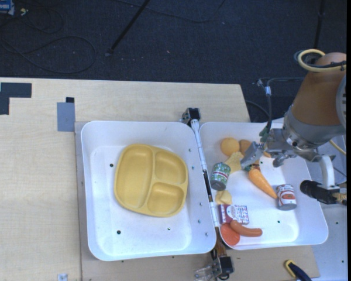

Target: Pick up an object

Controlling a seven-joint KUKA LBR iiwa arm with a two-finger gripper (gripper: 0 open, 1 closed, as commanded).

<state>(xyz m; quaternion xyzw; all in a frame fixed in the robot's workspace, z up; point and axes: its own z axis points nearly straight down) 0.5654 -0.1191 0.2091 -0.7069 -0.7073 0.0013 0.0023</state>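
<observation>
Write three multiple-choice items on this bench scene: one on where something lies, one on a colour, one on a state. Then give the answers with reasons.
1. Where does the yellow divided tray lie?
A. left bin
B. right bin
C. on the floor

2. What colour is the toy carrot under the gripper?
A. blue
B. orange
C. white

3. How does the green can rest?
A. on its side, by the wall between the bins
B. hanging from the gripper
C. inside the yellow tray

Answers:
1. A: the tray sits in the left bin.
2. B: the carrot is orange, in the right bin.
3. A: the can lies tipped over beside the dividing wall, apart from the gripper.
</observation>
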